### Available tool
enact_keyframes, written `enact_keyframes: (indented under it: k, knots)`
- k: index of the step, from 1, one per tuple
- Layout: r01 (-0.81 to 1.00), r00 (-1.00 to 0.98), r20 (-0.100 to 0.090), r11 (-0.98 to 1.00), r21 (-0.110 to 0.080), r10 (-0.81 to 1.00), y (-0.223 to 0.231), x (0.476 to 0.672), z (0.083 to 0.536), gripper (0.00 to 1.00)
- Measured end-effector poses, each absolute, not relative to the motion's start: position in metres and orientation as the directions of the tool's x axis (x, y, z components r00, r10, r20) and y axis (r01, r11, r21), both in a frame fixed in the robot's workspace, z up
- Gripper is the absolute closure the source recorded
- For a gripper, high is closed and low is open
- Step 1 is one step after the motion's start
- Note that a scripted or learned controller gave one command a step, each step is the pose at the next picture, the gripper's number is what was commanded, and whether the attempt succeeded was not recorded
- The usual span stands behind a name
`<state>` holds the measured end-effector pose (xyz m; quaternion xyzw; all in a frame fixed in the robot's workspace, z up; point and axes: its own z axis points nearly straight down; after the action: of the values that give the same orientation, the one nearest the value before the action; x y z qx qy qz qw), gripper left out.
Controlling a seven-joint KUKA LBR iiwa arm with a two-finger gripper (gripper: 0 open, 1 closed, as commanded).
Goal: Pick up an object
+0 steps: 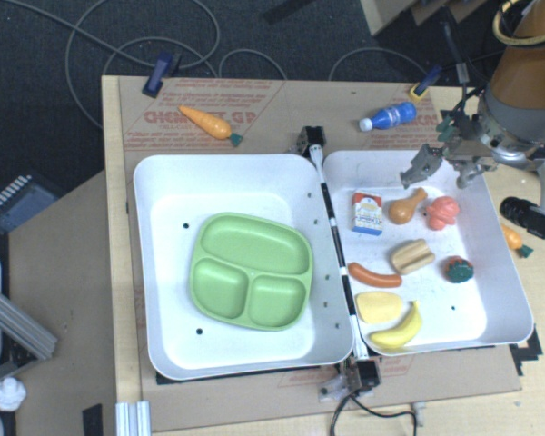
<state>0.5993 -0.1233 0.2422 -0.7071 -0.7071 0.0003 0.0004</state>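
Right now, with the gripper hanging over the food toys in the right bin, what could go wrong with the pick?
1. The gripper hovers over the drumstick and pink toy, which lie close together, so it could nudge one while grabbing the other.
2. Both look rounded and might slip out.
3. The milk carton beside them could get knocked.

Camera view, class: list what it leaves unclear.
- Tool: fingers blurred; open or shut unclear.
- Arm: cut off by the right edge.
- Small carton: print too small to read.
- Orange item beside the right bin: half hidden by the rim.
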Motion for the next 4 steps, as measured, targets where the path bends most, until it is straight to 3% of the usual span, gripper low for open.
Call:
enact_keyframes:
  k: [2,3,4]
  knots:
    - [1.0,0.0,0.001,0.0,-0.003,1.0,-0.21,0.611,0.089,0.0]
    - [1.0,0.001,-0.001,-0.001,0.002,1.0,-0.211,0.613,0.101,1.0]
    - [1.0,-0.002,-0.002,0.002,0.017,1.0,-0.136,0.625,0.092,1.0]
